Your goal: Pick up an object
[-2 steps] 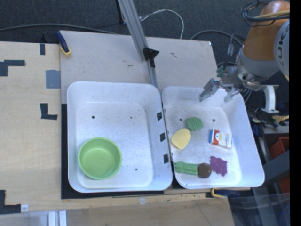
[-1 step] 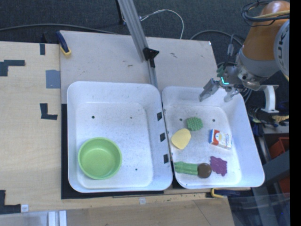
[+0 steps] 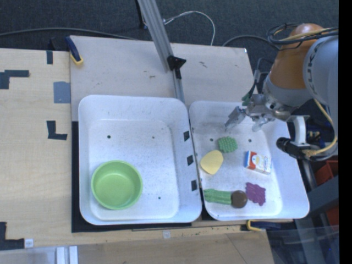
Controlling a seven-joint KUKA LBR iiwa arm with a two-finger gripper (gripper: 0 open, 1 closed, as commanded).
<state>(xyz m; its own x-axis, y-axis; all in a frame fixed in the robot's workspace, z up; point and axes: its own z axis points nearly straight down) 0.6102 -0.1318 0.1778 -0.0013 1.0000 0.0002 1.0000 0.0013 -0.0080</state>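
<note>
The gripper (image 3: 246,121) hangs over the upper part of the right bin (image 3: 286,202), its two fingers (image 3: 233,118) spread apart with nothing between them. Both tips point down toward the bin floor at about 10 o'clock from the cluster of objects.

Candidates for the pick all lie in that right bin. The green scrubby ball (image 3: 226,144) sits closest, at roughly 7 o'clock from the fingers. Just below it, at its 7 o'clock, is the yellow lemon-shaped piece (image 3: 212,161). The small white carton (image 3: 257,161) lies at about 5 o'clock from the gripper. Along the bottom edge lie a green vegetable toy (image 3: 218,196), a brown ball (image 3: 238,198) touching its right end, and a purple grape-like cluster (image 3: 255,193) just beside that. The left bin (image 3: 88,109) holds a green bowl (image 3: 116,184) at its 7 o'clock corner.

The risks, as I judge them: a straight descent from here would likely close on bare floor, since no object sits directly under the fingers. Going for the scrubby ball, a finger could nudge it against the lemon piece and push both aside. The rounded, smooth lemon piece might squirt out of a pinch. The bottom-row trio is crowded, so spread fingers could land on a neighbour.
</note>
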